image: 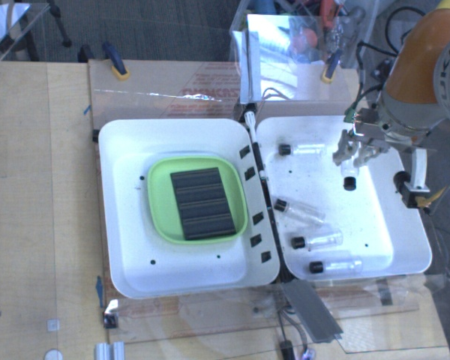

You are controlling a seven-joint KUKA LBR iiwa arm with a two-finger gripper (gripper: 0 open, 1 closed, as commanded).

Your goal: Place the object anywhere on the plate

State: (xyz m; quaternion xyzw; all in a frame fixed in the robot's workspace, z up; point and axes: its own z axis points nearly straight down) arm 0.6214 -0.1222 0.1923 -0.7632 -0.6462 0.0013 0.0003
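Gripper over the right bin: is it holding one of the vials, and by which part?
Cannot be told. The gripper is above the right bin, with a small black cap just below it.

A wooden bench [37,201] bears two white bins [127,261] side by side.

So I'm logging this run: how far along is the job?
Nothing looks done: the green plate in the left bin bears just a dark ridged block. In hand: the pincer hovers over the right bin, a black-capped vial beneath it. Left: four vials lying in that bin.
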